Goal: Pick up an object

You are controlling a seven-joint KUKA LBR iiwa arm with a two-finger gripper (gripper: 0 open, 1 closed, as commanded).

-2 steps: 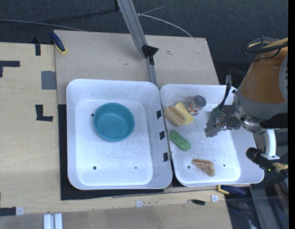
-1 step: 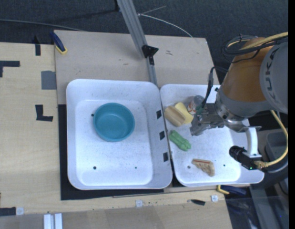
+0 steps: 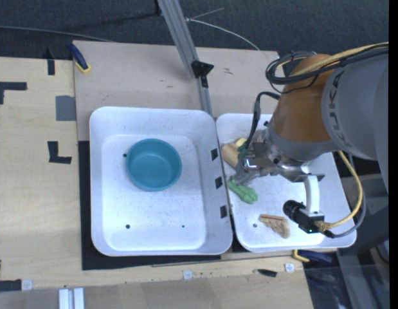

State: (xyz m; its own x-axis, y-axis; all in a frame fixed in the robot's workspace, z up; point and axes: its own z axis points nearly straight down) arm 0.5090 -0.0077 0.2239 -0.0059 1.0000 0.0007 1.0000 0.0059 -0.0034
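To my left, a teal bowl (image 3: 153, 164) sits alone in the left white bin (image 3: 108, 230). A grey metal pole (image 3: 182, 37) slants over the wooden bench (image 3: 31, 172), which bears black tape marks (image 3: 55, 153).

The arm (image 3: 327, 108) reaches in from the right, gripper (image 3: 245, 167) pointing down.

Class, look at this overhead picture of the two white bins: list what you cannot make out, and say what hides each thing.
- The hand, camera view: the arm's grey wrist covers it, so its state is unclear.
- The pale yellow rounded object in the right white bin: partly covered by the wrist.
- The small tan and brown object: too small to identify.
- The green soft object: its upper end sits under the hand.
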